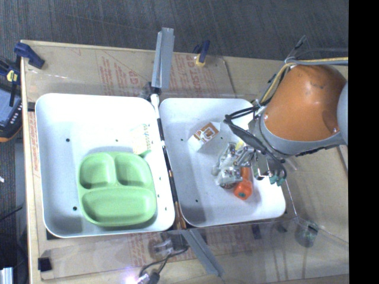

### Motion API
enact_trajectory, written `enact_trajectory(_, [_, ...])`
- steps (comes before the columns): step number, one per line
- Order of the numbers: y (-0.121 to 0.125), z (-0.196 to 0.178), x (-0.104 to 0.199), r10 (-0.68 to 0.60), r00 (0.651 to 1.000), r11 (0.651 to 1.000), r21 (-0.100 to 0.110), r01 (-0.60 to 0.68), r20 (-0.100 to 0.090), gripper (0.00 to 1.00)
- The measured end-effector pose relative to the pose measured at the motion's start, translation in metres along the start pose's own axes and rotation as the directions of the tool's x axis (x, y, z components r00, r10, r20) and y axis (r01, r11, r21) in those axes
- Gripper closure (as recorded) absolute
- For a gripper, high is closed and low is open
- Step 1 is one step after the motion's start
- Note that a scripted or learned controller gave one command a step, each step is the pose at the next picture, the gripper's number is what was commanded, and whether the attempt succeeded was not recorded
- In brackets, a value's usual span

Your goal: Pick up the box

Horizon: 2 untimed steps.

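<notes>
Your fixed overhead camera looks down on a bench of pale board printed with faint red lettering, too small and washed out to read. In the left bin a green divided tray with three compartments lies flat toward the near side, and a small pale packet with fine striped print leans by the bin's right wall, just beyond the tray; its writing cannot be made out either. A grey metal bar stands over the seam where the bins meet, and a blue clamp grips the bench's far left corner.

In the right bin you see the box, a small white carton with an orange-brown pattern on its face, lying in the far half, apart from the arm's tool. No words on it are legible.

The arm reaches in from the right, its orange band bulking over the bin's right edge, wrist pointed down into the bin. The gripper sits low over a cluster of silvery items, with an orange object just at its near side. Whether its fingers are spread or pressed together, you cannot tell.
</notes>
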<state>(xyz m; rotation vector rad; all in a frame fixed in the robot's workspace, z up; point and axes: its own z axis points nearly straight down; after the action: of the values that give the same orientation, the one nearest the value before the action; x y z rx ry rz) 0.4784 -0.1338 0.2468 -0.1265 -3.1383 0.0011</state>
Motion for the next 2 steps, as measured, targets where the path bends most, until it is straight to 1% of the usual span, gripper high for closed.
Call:
enact_trajectory(1, [-0.076,0.021,-0.005,-0.225,0.974,0.974,0.001,0.225,0.002,1.0])
enact_trajectory(2, [-0.017,-0.006,-0.037,-0.406,0.914,0.914,0.001,0.406,0.002,1.0])
